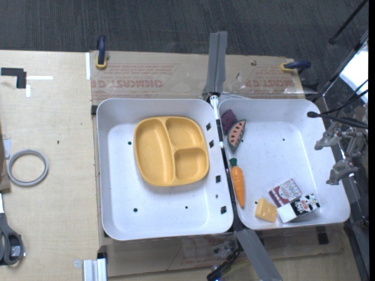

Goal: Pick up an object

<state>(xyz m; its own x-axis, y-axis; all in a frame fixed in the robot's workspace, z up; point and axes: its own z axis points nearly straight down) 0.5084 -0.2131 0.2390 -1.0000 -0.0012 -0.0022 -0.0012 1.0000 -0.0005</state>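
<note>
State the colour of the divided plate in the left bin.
Yellow-orange, plain; the divided plate shows clearly in the camera view.

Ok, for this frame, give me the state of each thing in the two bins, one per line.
Yellow divided plate: upright in left bin.
Watermelon slice: against right bin's left wall.
Carrot: lying flat along that wall.
Cheese wedge: flat, near front.
Milk carton: on its side.

You have open floor across the middle and upper right of the right bin (pixel 304 127). The carrot (pixel 237 182) and watermelon slice (pixel 236 132) crowd its left wall; the cheese wedge (pixel 266 210) and cartons (pixel 293 199) block its lower edge.
</note>
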